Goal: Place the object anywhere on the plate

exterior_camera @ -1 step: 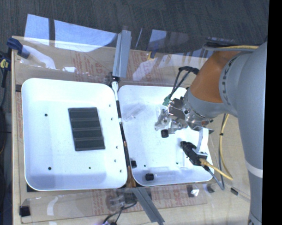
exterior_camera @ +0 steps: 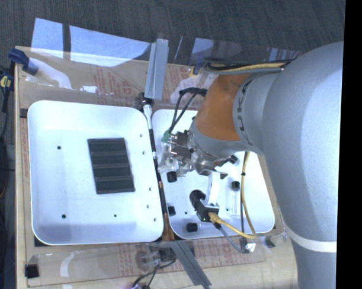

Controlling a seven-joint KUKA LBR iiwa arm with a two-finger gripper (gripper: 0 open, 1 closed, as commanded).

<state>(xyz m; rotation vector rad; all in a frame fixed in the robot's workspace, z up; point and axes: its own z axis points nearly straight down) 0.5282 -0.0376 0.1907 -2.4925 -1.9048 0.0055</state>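
The plate [exterior_camera: 111, 165] is a dark grey ribbed rectangle lying flat in the middle of the left bin [exterior_camera: 57, 125]. My gripper [exterior_camera: 171, 161] reaches down into the left side of the right bin [exterior_camera: 262, 218], close to the wall between the two bins. A small dark object [exterior_camera: 171, 177] lies just below the gripper; whether it touches the gripper is unclear. More small dark pieces [exterior_camera: 192, 227] lie nearer the front of that bin. The arm's orange band [exterior_camera: 217, 112] and grey body hide most of the right bin.
A yellow cable [exterior_camera: 246, 190] loops down from the wrist across the right bin. A metal bar [exterior_camera: 156, 66] stands behind the divider between the bins. Blue clamps [exterior_camera: 18, 58] sit at the bench's far left corner.
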